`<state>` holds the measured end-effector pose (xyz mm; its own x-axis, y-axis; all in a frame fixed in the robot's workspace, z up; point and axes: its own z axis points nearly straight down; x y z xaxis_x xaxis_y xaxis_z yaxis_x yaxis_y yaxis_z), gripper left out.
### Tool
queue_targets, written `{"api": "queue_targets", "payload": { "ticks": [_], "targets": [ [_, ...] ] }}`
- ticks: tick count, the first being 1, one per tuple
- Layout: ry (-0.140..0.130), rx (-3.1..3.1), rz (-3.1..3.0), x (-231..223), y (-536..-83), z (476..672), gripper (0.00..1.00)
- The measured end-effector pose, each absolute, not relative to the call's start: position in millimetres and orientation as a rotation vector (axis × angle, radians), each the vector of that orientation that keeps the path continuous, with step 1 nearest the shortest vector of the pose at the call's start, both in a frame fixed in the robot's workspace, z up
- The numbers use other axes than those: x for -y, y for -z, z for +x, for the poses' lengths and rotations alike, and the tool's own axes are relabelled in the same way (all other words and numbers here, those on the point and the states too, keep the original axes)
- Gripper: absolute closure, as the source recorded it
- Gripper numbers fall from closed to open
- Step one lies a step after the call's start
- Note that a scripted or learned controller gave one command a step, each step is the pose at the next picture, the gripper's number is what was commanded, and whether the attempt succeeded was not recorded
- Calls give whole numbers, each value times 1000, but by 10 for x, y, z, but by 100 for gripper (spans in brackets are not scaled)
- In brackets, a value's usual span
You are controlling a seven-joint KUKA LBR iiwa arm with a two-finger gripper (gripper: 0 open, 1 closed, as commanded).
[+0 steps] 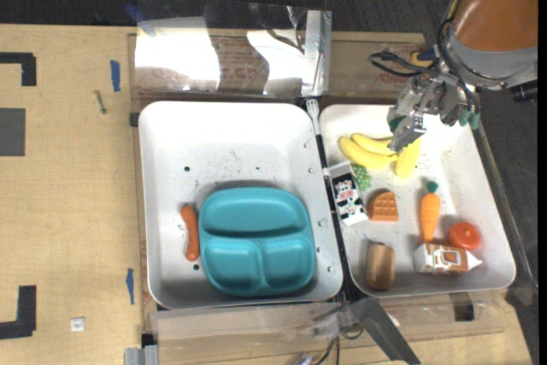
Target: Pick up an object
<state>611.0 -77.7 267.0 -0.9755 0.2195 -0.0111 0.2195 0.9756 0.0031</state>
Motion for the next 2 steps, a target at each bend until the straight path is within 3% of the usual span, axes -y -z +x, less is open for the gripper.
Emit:
{"api": "queue_targets", "payload": {
  "ticks": [1, 2],
  "targets": [
    [1, -3125, 202, 965, -2852, 6508, 100],
    [2, -3114, 196, 951, -2976, 6530, 100]
  ]
}}
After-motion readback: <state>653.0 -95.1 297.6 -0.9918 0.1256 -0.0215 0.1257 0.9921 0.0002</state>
